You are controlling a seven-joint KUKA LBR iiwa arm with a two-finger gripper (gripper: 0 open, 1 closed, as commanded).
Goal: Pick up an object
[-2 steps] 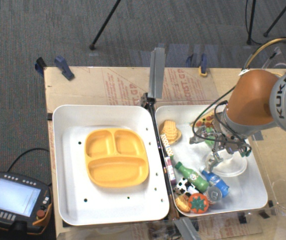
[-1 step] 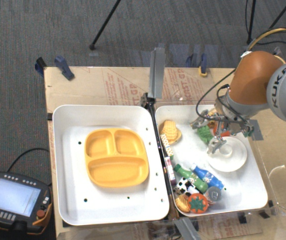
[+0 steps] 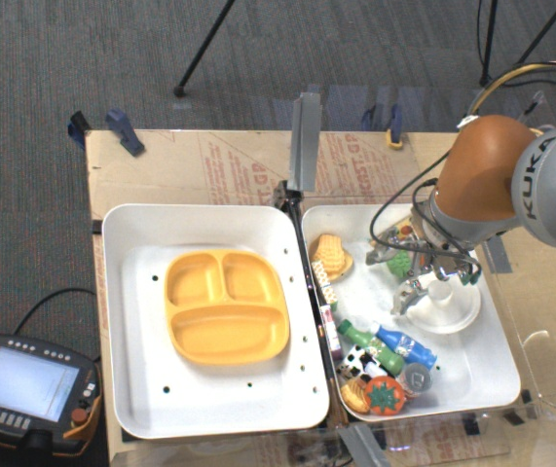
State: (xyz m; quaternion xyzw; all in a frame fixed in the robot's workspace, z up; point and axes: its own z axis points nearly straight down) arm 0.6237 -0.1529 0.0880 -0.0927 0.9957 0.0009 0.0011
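1. Looking down at a slant, we see a cardboard-topped surface printed with red lettering, with blue clamps gripping its far edge and a grey upright post standing at mid-bench behind the bins.
2. Around the surface lies dark grey ribbed carpet, crossed by black tripod legs; a teach pendant with a pale lit screen sits on the floor at lower left, its cable curling beside it.
3. We find the left shallow white bin holding a yellow three-compartment plastic plate, lying flat near the bin's middle.
4. The right shallow white bin carries the loose items: a tan waffle-textured toy near its far left corner, a blue bottle with a white cap, a green bottle, a black-and-white cow-patterned toy, an orange-red tomato-like toy at the near edge, and a white round dish toward the right.
5. The grey arm with its orange band reaches in from the right, and its gripper hangs low over the right bin, just beside the white dish and a small green object.
6. We cannot tell whether the jaws are apart or together, nor whether anything sits between them.
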